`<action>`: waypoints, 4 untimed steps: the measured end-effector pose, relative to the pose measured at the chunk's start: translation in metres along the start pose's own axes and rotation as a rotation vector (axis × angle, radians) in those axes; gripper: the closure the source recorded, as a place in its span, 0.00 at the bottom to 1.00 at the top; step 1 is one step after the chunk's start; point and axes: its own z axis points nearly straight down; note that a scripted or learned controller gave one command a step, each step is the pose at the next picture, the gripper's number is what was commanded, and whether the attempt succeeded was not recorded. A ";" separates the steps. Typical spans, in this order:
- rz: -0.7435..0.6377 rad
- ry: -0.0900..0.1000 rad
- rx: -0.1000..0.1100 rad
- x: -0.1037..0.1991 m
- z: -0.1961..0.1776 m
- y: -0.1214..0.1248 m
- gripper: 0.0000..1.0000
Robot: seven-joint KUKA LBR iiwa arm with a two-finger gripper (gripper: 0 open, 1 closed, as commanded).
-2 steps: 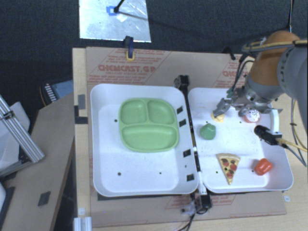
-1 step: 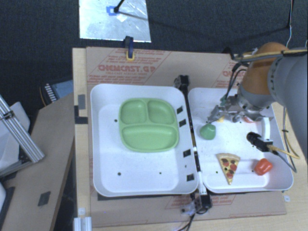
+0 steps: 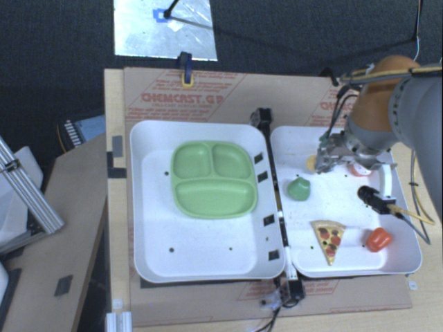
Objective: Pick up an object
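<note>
Tool just above yellow object.

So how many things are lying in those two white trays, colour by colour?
Green: 2, the divided plate in the left tray and a small green piece in the right tray
Red: 1, a round piece
Yellow and red: 1, a pizza slice
Yellow: 1, a bit by the pincer, partly hidden
Total: 5

Both white bins look like smooth, faintly glossy plastic. The green divided plate is matt plastic. Beneath lies brown printed cardboard, on dark rough carpet. A reflective foil sheet shines above.
</note>
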 end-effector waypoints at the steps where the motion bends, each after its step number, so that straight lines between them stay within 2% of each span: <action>1: -0.002 0.000 -0.001 0.000 -0.063 0.006 1.00; 3: -0.003 -0.001 -0.002 0.001 -0.163 0.004 1.00; 4: -0.005 0.001 0.004 0.044 -0.150 -0.007 1.00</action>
